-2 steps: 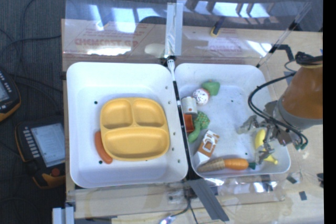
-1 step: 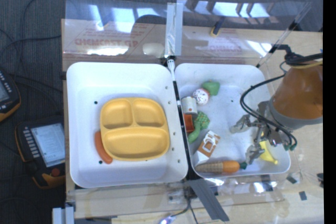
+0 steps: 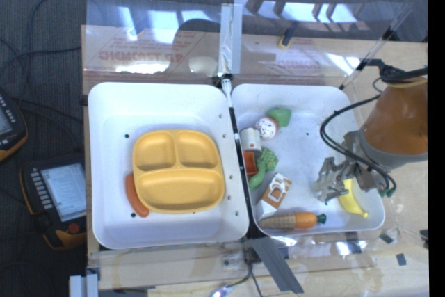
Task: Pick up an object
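The right bin (image 3: 306, 95) holds several toy foods. A yellow banana (image 3: 352, 200) lies near its front right corner. My gripper (image 3: 329, 183) hangs low over the bin floor just left of the banana, close beside it. The arm's orange band (image 3: 403, 120) sits above it on the right. A carrot (image 3: 293, 221) lies along the front wall. A white and orange box (image 3: 276, 191), a green broccoli piece (image 3: 266, 162), a small can (image 3: 249, 139), a white and red ball (image 3: 266, 126) and a green piece (image 3: 280, 115) sit toward the bin's left side.
The left bin (image 3: 111, 115) holds a yellow divided plate (image 3: 179, 170) with an orange-red sausage (image 3: 136, 197) at its left edge. Black cables (image 3: 334, 139) loop from the arm over the right bin. Clear plastic panels (image 3: 229, 38) stand behind both bins.
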Robot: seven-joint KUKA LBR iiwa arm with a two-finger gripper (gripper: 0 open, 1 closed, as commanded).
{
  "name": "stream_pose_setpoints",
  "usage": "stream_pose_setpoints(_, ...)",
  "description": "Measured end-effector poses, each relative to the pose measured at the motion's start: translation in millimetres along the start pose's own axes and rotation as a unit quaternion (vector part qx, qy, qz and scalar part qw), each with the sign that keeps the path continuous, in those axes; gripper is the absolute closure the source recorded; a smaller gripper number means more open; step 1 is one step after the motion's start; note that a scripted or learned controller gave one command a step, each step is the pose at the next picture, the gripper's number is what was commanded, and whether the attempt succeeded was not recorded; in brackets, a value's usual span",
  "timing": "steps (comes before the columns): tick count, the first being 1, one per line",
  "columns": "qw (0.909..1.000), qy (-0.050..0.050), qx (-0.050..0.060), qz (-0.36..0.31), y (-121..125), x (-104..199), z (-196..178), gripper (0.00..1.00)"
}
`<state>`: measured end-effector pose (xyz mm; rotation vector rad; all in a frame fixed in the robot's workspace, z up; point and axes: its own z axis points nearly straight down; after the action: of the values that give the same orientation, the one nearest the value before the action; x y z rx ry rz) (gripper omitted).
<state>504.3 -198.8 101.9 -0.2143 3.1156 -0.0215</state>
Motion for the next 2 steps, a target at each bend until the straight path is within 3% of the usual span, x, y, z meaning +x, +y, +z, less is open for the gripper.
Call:
stream_pose_setpoints(1, 0.9817, 0.000, -0.004, 0.190, 102.3, -20.5, 8.0, 1.00)
stream_pose_setpoints(2, 0.9709, 0.009, -0.004, 0.239, 115.5, -25.6, -139.5, 1.00)
